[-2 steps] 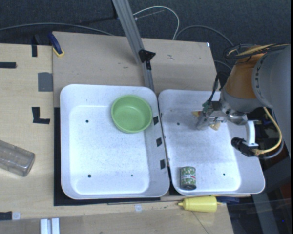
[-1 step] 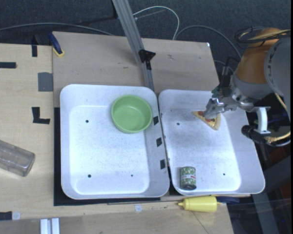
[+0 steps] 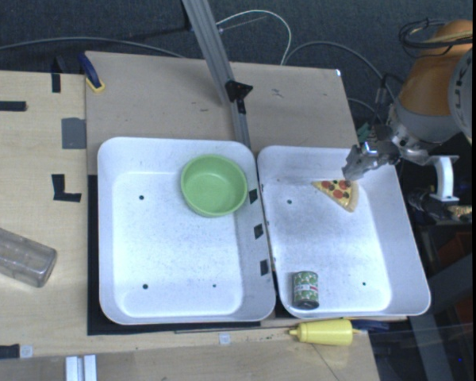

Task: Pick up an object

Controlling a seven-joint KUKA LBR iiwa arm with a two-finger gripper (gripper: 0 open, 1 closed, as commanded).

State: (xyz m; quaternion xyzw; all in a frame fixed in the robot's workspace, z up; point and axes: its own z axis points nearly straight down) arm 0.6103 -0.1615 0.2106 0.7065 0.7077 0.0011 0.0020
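A toy pizza slice (image 3: 337, 192) lies in the right bin (image 3: 381, 236) near its far edge. My gripper (image 3: 355, 167) hangs just above and to the right of the slice, at the bin's far right corner. A small green can (image 3: 305, 289) lies near the right bin's front edge. In the left bin (image 3: 143, 244) a green bowl (image 3: 213, 184) sits at the far right corner.
A yellow mustard bottle (image 3: 326, 332) lies on the bench in front of the right bin. A clear plastic tumbler (image 3: 14, 254) lies on the table at the far left. A grey pole (image 3: 214, 50) slants across the bench behind the bins.
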